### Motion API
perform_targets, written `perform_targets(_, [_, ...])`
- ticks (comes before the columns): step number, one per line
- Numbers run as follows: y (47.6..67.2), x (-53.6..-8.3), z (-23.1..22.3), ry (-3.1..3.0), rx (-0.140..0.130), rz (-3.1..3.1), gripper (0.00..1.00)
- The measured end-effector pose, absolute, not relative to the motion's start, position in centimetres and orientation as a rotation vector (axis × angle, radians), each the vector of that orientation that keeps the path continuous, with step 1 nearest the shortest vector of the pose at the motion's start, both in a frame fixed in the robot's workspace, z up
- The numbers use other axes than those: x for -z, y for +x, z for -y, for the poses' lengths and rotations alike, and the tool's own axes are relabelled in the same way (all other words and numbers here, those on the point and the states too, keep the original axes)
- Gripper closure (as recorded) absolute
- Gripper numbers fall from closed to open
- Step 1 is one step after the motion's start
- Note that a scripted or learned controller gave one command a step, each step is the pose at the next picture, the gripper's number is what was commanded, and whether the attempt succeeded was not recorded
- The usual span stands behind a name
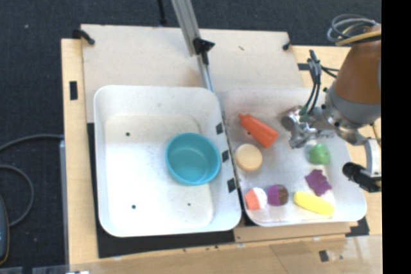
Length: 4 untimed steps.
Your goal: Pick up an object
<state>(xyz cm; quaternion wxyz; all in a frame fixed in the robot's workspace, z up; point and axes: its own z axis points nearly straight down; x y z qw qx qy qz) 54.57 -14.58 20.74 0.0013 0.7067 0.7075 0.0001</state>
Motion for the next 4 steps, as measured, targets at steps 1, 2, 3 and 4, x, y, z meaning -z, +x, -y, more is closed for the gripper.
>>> perform_targets(1, [55.1, -22.4, 9.0, 2.21, -0.007, -2.229, 1.0])
perform_targets(2, [54.6, -23.4, 3.8, 2.213, -0.006, -2.229, 1.0])
perform_targets(3, [54.6, -24.5, -2.0, 2.21, -0.006, -2.231, 1.0])
perform_targets(4, [54.1, -24.6, -7.2, 2.212, -0.004, -2.231, 1.0])
